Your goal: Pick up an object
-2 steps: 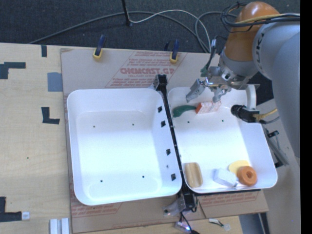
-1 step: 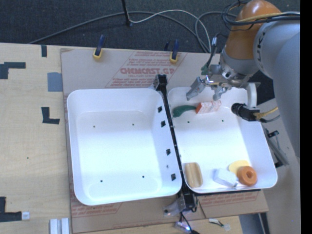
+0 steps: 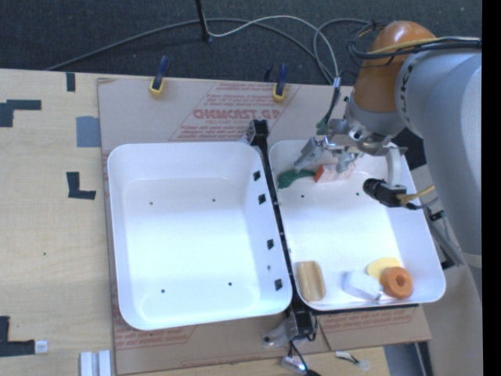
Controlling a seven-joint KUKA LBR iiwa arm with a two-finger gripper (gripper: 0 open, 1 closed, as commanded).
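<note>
From my remote seat I see the grey arm's two-finger gripper (image 3: 327, 153) low over the far end of the right-hand shallow white bin (image 3: 356, 233), near its twelve o'clock wall. Clustered under and beside it are a dark green curved plastic piece (image 3: 290, 178) and a small red and pale object (image 3: 329, 174). The green piece lies toward roughly eight o'clock from the gripper, just beside it, with its long axis running from about seven o'clock to one o'clock, so its upper end points back at the tool. The red and pale object sits almost directly at six o'clock of the gripper, very near it. Whether either one is touched I cannot tell, and the same goes for how the gripper is set at its tip: metal parts and cable clutter blur together there. I judge the pick is at the closing-in stage, with nothing visibly lifted. The other candidates are well apart at the bin's near end: a tan wooden block (image 3: 310, 280) at about seven o'clock, a white squarish piece (image 3: 362, 286), and an orange ring (image 3: 398, 283) against a yellow rounded piece (image 3: 381, 268) toward five o'clock. The left-hand white bin (image 3: 188, 233) lies beyond the divider.
</note>
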